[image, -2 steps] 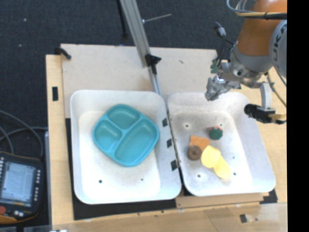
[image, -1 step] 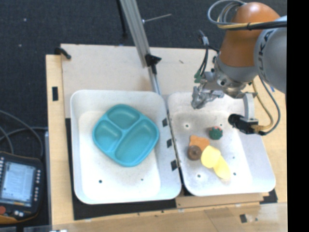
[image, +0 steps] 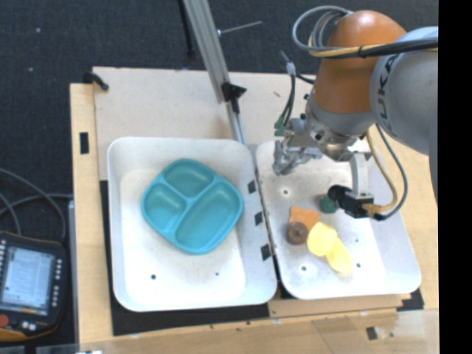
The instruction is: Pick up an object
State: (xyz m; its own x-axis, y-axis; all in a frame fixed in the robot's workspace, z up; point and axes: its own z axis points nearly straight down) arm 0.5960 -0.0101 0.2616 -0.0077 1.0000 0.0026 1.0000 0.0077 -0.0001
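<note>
My gripper point(image: 283, 162) hangs over the far left part of the right bin point(image: 391, 271), near its back edge, with nothing visible between its fingers. Nearer the front of that bin lie an orange wedge point(image: 303, 216), a small brown round piece point(image: 296, 232) and a yellow lumpy object point(image: 327, 245). A small dark green object point(image: 327, 204) sits to the right of the orange wedge, beside a black part of the arm's cabling point(image: 351, 200). All of these lie in front of and to the right of the gripper, apart from it.
The left bin point(image: 125, 271) holds a teal divided plate point(image: 192, 205). A metal pole point(image: 210, 50) slants in from the top to the gap between the bins. The grey arm with its orange band point(image: 358, 46) covers the right bin's back right.
</note>
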